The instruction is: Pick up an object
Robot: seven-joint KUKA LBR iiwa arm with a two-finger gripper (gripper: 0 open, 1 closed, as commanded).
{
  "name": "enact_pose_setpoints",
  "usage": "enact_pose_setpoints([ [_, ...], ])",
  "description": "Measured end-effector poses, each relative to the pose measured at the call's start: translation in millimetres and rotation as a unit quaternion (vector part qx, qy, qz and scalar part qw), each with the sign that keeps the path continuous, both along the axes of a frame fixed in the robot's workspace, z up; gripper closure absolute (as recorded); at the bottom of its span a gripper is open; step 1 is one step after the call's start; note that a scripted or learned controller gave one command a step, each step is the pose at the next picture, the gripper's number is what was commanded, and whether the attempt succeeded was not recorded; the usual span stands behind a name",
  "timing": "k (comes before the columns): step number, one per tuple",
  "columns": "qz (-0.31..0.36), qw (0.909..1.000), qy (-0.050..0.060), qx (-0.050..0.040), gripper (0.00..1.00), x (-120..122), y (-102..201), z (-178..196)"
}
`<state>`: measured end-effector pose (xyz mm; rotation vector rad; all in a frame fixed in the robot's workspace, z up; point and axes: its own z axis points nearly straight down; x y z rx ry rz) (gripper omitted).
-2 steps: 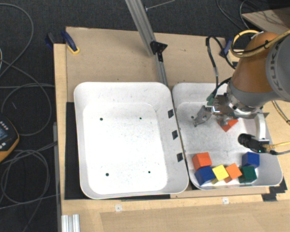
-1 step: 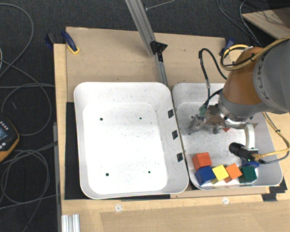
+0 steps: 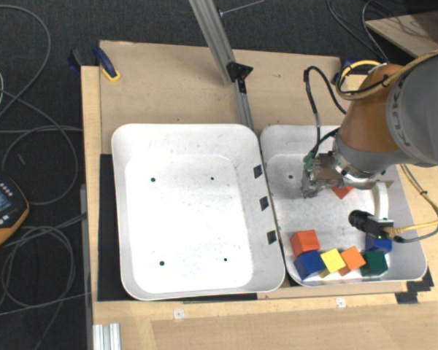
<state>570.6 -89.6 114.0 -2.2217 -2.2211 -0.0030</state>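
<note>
The grey arm (image 3: 423,115) is reaching in over the right bin (image 3: 285,146), and its orange band (image 3: 365,122) is hanging above the bin's far outer part. The gripper (image 3: 309,184) is pointing down near the middle of the right bin, close over the speckled floor. I cannot tell whether it is touching that floor. I also cannot tell whether it is released or clenched, as the view is too small there.

A small red piece (image 3: 342,192) is lying in the right bin just beside the gripper, on the side toward the bin's outer wall, and the wrist is partly hiding it.

The other 6 blocks are sitting along the right bin's near wall, well apart from the gripper. An orange cube (image 3: 304,241) is standing closest to the bin's middle, with a blue block (image 3: 309,266) touching its near side. A yellow block (image 3: 331,259), an orange block (image 3: 352,257) and a green block (image 3: 374,265) are lining up from there toward the bin's near outer corner, each touching the next. A dark blue block (image 3: 377,244) is resting just behind the green block.

The left bin (image 3: 131,152) is sitting against the right bin's inner wall, and both are resting on the counter (image 3: 168,71). A metal strut (image 3: 212,28) is slanting down toward the right bin's far inner corner.
</note>
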Motion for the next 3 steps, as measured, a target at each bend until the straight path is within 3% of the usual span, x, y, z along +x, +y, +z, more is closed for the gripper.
enact_pose_setpoints([
  [2,0.001,1.0000,-0.004,-0.0014,1.00,8.3,-14.2,112.8],
  [3,0.001,1.0000,-0.001,-0.0009,1.00,9.3,-14.0,132.6],
])
